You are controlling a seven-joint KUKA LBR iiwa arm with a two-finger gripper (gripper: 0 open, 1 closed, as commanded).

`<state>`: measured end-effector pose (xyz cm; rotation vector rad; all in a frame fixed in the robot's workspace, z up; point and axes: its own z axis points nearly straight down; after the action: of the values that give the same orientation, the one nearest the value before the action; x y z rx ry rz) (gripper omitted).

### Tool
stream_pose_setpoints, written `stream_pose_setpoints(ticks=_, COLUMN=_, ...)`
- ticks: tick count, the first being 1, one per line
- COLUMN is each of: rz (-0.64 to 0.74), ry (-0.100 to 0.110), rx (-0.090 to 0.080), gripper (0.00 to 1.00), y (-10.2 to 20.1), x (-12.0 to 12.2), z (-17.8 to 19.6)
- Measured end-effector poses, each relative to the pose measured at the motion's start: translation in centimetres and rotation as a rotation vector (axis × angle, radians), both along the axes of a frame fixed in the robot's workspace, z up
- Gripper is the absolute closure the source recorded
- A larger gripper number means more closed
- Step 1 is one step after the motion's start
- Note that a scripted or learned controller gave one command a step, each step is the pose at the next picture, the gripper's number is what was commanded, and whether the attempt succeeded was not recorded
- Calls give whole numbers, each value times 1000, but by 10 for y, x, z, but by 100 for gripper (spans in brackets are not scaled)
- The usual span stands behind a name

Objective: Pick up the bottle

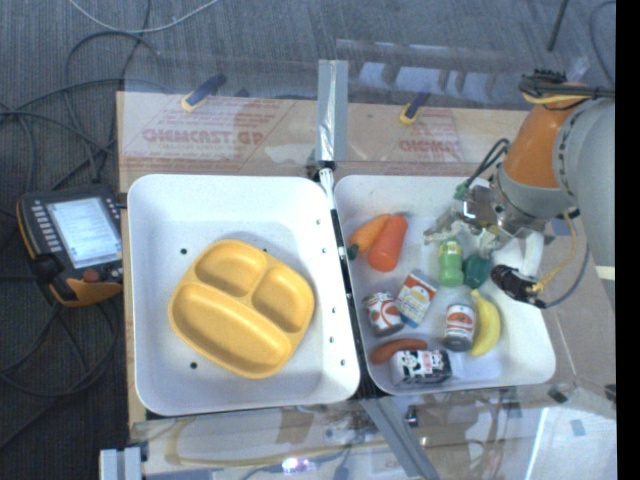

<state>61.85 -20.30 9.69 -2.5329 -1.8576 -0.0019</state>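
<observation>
In the right bin (545, 353), upper right quarter: gripper (468, 220) low over the clutter, arm entering from the right side of the view. Whether it is open or closed I cannot tell; metal parts blur together at this angle.

Bottle (451, 264), small and green with a pale cap, lies just below the gripper in the view, almost touching it, not visibly held. Its long axis runs roughly up-down in the picture, cap end toward the gripper. A dark green item (476, 271) sits tight against its right side; banana (487, 325) lower right; small carton (416, 297) lower left.

Other contents: orange bottle-shaped piece (387, 242) and carrot (366, 232) well to the left, two cans (459, 325), sausage (398, 349).

Left bin (150, 268) holds a yellow divided tray (242, 307).

Judgement: the grasp is not yet made. Next move probably needs a short shift toward the bottle's middle, closing across its narrow width. Risk: catching the dark green neighbour.
</observation>
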Motion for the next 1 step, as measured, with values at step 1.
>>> stream_pose_setpoints(ticks=1, rz=0, ry=5, rx=3, gripper=100, y=1, x=-1, z=7)
